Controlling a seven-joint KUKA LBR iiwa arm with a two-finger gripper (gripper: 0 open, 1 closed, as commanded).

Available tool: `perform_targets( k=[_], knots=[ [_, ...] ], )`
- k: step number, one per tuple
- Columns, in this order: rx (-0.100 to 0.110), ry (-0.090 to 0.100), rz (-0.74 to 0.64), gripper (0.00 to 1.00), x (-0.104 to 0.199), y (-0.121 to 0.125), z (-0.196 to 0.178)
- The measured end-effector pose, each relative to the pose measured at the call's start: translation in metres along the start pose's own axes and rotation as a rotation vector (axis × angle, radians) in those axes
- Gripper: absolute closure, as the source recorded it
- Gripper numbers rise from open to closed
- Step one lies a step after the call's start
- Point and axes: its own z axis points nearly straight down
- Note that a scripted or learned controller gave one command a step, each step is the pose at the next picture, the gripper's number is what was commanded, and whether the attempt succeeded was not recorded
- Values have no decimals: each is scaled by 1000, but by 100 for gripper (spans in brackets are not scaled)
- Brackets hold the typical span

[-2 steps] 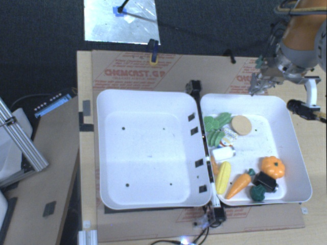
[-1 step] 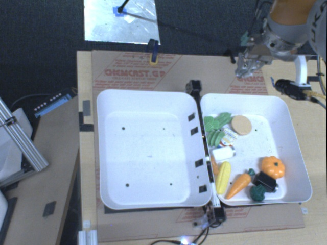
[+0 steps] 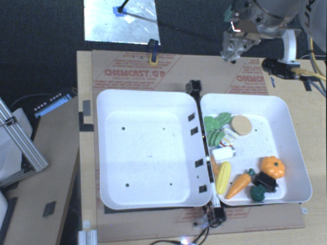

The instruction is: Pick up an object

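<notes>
My gripper point(image 3: 233, 51) hangs high above the bench, beyond the far edge of the right bin point(image 3: 291, 131), with nothing between its fingers that I can see. The right bin holds several toy foods: green leaves point(image 3: 217, 121), a tan round cookie point(image 3: 241, 125), a small white block point(image 3: 223, 153), a yellow corn cob point(image 3: 223, 177), an orange carrot point(image 3: 238, 185), an orange pumpkin point(image 3: 272, 167), a black piece point(image 3: 265, 181) and a green broccoli point(image 3: 257, 193). All of them lie along the bin's left and near parts.
The left bin point(image 3: 148, 147) sits beside the right one, joined by black clips point(image 3: 196, 131) along the shared edge. A shiny metal plate point(image 3: 121, 13) lies at the far left. A yellow clamp point(image 3: 153, 60) stands on the cardboard base.
</notes>
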Motion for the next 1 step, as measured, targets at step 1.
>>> perform_targets(
  k=[1],
  knots=[
    [5, -1, 4, 100, 50, 0, -33]
  ],
)
